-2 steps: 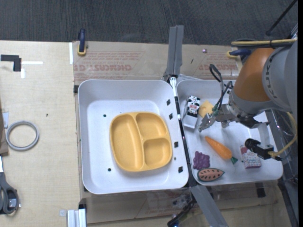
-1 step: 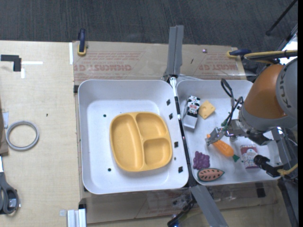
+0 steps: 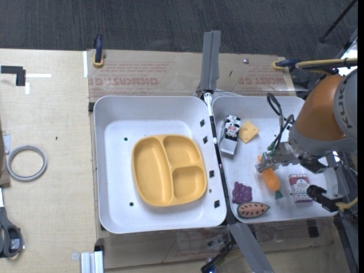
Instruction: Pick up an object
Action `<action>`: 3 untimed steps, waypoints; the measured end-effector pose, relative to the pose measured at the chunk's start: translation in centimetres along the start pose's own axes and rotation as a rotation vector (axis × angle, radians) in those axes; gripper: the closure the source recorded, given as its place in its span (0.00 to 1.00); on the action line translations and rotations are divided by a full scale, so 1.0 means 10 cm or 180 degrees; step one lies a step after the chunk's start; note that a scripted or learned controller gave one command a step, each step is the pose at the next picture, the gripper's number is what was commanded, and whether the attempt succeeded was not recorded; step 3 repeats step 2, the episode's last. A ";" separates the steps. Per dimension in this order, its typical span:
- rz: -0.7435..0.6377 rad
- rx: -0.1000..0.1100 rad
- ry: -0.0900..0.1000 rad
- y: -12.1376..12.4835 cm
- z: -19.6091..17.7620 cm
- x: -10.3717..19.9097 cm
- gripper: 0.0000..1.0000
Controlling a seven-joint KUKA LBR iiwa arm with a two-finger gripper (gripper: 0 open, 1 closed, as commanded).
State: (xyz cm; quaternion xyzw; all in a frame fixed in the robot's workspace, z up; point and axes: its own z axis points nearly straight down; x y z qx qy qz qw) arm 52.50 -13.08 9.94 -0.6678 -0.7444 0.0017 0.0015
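The right bin (image 3: 259, 102) holds several small toys. An orange carrot (image 3: 272, 181) with a green tip lies near its middle. My gripper (image 3: 266, 164) hangs low just above the carrot's upper end, with the orange-banded arm (image 3: 319, 115) reaching in from the right. A black-and-white milk carton (image 3: 230, 133) and a yellow cheese wedge (image 3: 248, 132) lie toward the back left. Purple grapes (image 3: 242, 193) and a brown-red oval slice (image 3: 253, 210) rest at the front left. A red-and-white box (image 3: 299, 187) sits right of the carrot, partly behind the arm's hardware.
The left bin (image 3: 111, 169) holds a yellow divided plate (image 3: 169, 169). A grey divider post (image 3: 211, 61) stands between the bins at the back. A roll of tape (image 3: 25, 162) and scissors (image 3: 10, 239) lie on the bench at left.
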 end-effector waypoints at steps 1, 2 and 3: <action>0.0192 -0.0011 -0.0005 0.46 -0.27 -0.24 1.00; 0.0161 -0.0003 0.0001 0.12 0.09 -0.03 1.00; 0.0161 -0.0003 0.0001 0.12 0.09 -0.03 1.00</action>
